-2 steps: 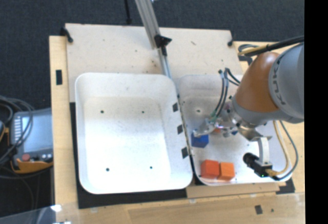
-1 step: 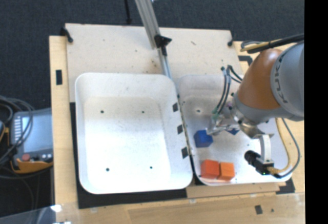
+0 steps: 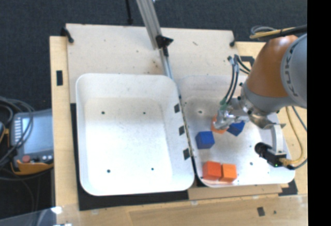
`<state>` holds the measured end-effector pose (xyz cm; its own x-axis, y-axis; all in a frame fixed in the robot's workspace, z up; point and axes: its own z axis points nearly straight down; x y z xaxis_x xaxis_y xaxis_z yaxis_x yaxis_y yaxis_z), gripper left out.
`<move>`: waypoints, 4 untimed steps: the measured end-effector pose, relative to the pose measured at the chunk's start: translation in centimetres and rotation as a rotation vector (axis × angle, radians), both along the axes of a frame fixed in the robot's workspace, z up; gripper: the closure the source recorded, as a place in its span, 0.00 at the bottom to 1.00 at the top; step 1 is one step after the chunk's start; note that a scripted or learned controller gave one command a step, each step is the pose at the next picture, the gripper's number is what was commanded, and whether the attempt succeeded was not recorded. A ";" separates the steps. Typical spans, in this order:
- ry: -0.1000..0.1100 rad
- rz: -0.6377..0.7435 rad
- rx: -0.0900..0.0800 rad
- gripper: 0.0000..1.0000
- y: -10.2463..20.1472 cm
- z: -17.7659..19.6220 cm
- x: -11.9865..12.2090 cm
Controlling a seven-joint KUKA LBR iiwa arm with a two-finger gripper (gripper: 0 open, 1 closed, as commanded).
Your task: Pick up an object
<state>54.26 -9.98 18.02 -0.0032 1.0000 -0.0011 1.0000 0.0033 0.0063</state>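
Over the tabletop point(image 3: 103, 49), two white bins sit side by side; the left bin point(image 3: 129, 132) lies beside the right bin point(image 3: 248, 173), where my gripper point(image 3: 223, 119) reaches down. A small orange piece point(image 3: 219, 129) sits directly at its tip, whether gripped I cannot tell. One blue block point(image 3: 236, 127) touches it; another blue block point(image 3: 205, 139) and two orange blocks point(image 3: 219, 170) lie nearer the front rim.

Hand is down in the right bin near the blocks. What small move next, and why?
Probably lift straight up a little and check. The hand sits low in the right bin, over a small orange piece beside a blue block. Whether it actually grips the piece is unclear, so a short lift would show that.
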 end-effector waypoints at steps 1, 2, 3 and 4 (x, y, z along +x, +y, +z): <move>-0.002 0.001 0.000 1.00 -0.1 5.4 0.2; 0.003 0.003 0.001 1.00 -0.2 7.3 0.3; 0.003 0.005 0.002 1.00 4.4 8.0 2.6; 0.005 0.003 0.000 1.00 8.6 6.6 5.2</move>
